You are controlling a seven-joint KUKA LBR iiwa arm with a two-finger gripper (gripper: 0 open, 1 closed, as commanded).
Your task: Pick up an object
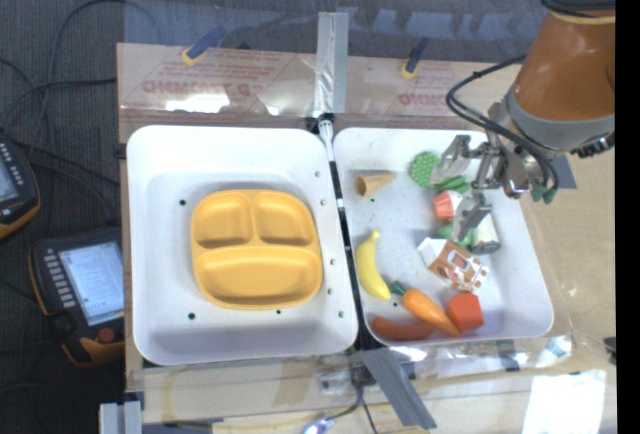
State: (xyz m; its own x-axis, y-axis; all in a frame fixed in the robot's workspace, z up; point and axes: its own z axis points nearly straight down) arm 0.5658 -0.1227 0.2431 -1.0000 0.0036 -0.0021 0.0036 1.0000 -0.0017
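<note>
camera view looks down on the desk [150, 82], where the jaws [472, 210] hang over the right bin [540, 302], just above a small orange-white carton [457, 267]; whether they are spread or pressed together i cannot tell. around it lie a banana [372, 265], a carrot [425, 305] and a red block [465, 310]. the left bin [160, 322] holds a yellow divided tray [257, 247].

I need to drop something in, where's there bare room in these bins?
Left white bin: bare floor rings the yellow divided plate. Right white bin: bare patch between tan cone, yellow banana and gripper. Crowded near the orange carrot and red block.
</note>
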